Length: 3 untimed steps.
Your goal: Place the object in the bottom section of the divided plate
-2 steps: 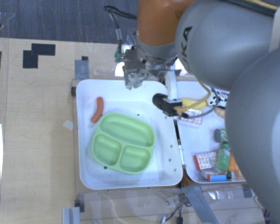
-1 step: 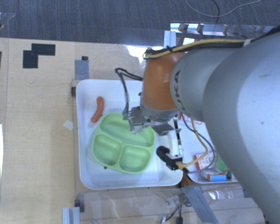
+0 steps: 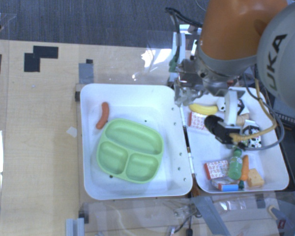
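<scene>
Over the right white bin (image 3: 280, 178) we see our gripper (image 3: 187, 98) by a yellow banana (image 3: 202, 109); its state we cannot tell.

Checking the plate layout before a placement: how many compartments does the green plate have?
3. On the green divided plate: one long compartment along its upper side, and two smaller compartments below it, one left, one right.

bright even light, glare on clear panel (image 3: 152, 58), soft focus

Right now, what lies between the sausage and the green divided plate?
Nothing: the camera view shows bare white bin floor between sausage and plate.
</scene>
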Each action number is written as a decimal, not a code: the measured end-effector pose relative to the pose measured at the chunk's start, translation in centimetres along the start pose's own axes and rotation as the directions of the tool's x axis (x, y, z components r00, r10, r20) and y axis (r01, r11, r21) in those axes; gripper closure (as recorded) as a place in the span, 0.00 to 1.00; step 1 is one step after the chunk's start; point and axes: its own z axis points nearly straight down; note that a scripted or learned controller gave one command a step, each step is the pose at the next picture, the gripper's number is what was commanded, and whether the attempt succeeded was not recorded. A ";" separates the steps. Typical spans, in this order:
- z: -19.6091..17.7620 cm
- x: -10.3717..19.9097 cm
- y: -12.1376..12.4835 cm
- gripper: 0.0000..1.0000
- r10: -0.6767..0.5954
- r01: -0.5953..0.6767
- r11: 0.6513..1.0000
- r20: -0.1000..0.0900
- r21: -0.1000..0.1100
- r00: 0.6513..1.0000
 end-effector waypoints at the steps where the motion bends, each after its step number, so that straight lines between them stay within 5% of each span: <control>1: 12.4 3.5 -4.5 1.00 -0.164 0.164 0.986 0.000 0.007 0.986; 2: 11.3 3.5 -4.4 1.00 -0.165 0.165 0.986 -0.001 0.004 0.986; 3: 1.8 -0.9 -4.1 1.00 -0.297 0.297 0.955 0.000 -0.001 0.955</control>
